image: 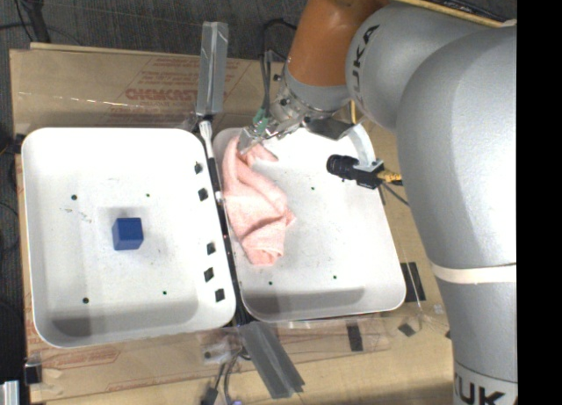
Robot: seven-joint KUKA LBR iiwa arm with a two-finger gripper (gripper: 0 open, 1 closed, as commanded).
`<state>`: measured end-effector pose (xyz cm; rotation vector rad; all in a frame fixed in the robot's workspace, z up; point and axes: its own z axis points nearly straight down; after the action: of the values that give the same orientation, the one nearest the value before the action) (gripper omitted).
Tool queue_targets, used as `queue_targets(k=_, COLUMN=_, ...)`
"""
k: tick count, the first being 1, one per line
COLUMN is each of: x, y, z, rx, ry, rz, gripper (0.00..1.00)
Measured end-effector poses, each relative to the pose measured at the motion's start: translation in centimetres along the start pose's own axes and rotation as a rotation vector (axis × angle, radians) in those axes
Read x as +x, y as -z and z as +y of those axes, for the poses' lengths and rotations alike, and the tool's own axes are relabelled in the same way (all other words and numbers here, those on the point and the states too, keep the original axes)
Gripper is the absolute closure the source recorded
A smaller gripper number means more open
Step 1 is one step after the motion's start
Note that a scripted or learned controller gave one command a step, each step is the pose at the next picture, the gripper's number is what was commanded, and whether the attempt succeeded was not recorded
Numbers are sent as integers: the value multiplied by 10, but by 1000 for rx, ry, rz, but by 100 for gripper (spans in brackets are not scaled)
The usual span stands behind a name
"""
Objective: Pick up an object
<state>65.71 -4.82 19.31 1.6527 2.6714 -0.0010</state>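
Note:
A pink cloth (255, 204) hangs and drapes over the left part of the right bin (351, 245), its top end bunched up at my gripper (256, 137). My gripper is shut on the cloth's upper end, near the bin's far left corner. The cloth's lower end rests on the bin floor. A small blue cube (128, 233) sits in the left bin (53, 175), well away from my gripper.
The arm's grey body and orange band (325, 34) fill the upper right and overhang the right bin. A black fitting (351, 169) juts out over that bin's far side. A divider with black clips (213, 219) separates the bins.

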Motion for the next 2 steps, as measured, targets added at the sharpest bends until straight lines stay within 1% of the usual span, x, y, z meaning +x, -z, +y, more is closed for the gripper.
queue_targets(k=1, x=26, y=42, z=-52, rx=2, ry=-37, rz=1, gripper=100)
queue_targets(k=2, x=26, y=42, z=-52, rx=2, ry=-37, rz=1, gripper=0)
